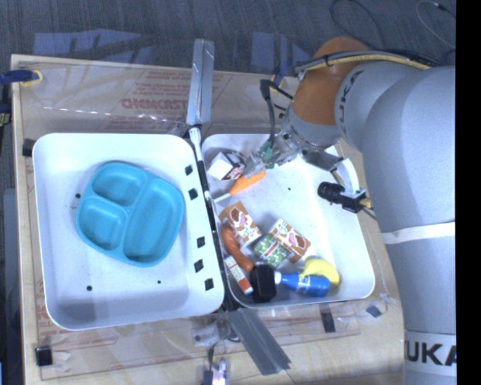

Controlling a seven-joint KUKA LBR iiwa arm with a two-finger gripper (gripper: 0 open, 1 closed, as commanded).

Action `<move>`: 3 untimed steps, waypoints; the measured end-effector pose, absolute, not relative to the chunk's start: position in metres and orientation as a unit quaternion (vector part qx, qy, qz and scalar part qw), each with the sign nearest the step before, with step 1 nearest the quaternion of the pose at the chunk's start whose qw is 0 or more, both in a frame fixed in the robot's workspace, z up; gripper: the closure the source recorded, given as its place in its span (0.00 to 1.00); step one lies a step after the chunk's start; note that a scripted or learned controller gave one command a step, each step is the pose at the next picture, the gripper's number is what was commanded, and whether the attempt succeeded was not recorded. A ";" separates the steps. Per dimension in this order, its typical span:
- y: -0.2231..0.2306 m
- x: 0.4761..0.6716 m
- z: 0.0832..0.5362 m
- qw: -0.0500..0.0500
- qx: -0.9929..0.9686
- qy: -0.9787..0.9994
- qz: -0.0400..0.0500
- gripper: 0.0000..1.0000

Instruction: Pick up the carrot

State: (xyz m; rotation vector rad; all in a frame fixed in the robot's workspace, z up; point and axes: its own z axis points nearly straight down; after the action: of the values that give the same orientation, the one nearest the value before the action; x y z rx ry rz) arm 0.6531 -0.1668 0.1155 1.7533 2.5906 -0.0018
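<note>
Two shallow white bins are sitting side by side on the counter [104, 87], and you are looking down on them at a slant. Working from the near edge outward: along the near wall of the right bin [349, 239], a blue-and-yellow toy [309, 279] and a black object [262, 283] are lying together, with two printed cartons [264, 235] just beyond them and a red-orange piece [234, 251] beside the divider. You are risking a mistaken target here, since that piece is close in colour to the carrot.

Farther in, the carrot [247, 184] is lying flat near the far left corner of the right bin, close to the divider; it is showing as a short, slim orange taper, angled, with a white card-like item [219, 168] just beside it. The tool [266, 156] is hovering at the carrot's far end; you cannot tell from this view whether its tips are spread or closed, and nothing is visibly pinched.

Judging from this, the smooth taper is likely to roll or slip from an off-centre pinch. The bin wall and neighbouring card are crowding the approach, so a descent could be catching them instead.

In the left bin [56, 239], a blue divided plate [130, 212] is resting.
</note>
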 end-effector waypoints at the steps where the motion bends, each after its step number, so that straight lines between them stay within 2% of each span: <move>1: -0.169 0.633 0.112 0.004 0.589 0.808 0.001 1.00; 2: -0.170 0.656 0.151 0.000 0.555 0.832 0.000 1.00; 3: -0.170 0.656 0.151 0.000 0.555 0.832 0.000 0.00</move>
State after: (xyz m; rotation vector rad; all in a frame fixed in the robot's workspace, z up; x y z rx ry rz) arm 0.6563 -0.1695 0.1509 1.7441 2.6135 -0.0011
